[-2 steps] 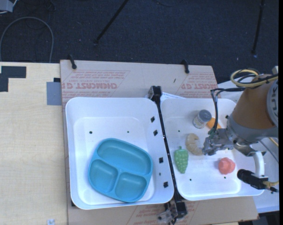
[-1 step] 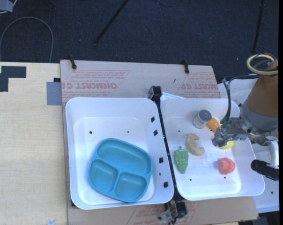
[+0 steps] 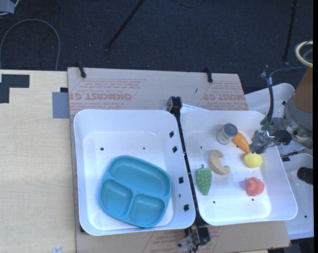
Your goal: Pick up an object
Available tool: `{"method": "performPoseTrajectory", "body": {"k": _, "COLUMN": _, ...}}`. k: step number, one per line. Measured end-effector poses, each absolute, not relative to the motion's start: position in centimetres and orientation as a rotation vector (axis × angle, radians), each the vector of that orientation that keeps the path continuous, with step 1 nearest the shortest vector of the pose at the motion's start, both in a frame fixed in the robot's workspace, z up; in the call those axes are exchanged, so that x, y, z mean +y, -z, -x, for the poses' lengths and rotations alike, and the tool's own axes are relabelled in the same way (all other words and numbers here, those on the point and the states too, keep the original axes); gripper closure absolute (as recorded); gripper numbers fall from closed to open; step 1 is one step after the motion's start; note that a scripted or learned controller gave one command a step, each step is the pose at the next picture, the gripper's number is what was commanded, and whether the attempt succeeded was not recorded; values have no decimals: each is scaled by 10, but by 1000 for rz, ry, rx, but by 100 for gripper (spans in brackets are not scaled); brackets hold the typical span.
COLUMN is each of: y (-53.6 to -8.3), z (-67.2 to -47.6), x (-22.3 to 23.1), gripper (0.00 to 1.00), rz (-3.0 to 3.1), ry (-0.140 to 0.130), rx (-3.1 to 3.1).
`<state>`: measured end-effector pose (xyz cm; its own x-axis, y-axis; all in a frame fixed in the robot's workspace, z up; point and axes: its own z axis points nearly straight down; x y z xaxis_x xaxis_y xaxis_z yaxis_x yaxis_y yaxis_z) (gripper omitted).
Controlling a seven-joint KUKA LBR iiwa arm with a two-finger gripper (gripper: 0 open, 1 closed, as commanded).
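Gripper (image 3: 259, 143): over right bin (image 3: 285, 204), fingers' spread cannot be told.
Lemon (image 3: 253, 160): just below it (carrot (image 3: 241, 141) beside).

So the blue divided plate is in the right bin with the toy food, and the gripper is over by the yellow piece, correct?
Not quite. The camera view shows the blue divided plate alone in the left bin, not the right one. The toy food lies in the right bin, and the gripper is indeed over by the yellow piece at that bin's right side.
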<state>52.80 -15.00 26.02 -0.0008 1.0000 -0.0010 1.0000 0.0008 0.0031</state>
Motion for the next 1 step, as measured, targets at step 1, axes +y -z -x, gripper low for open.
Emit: {"method": "performPoseTrajectory", "body": {"k": 1, "y": -260, "z": -528, "x": -150, "gripper": 100, "rz": -2222, "ry": 1, "rx": 2223}}
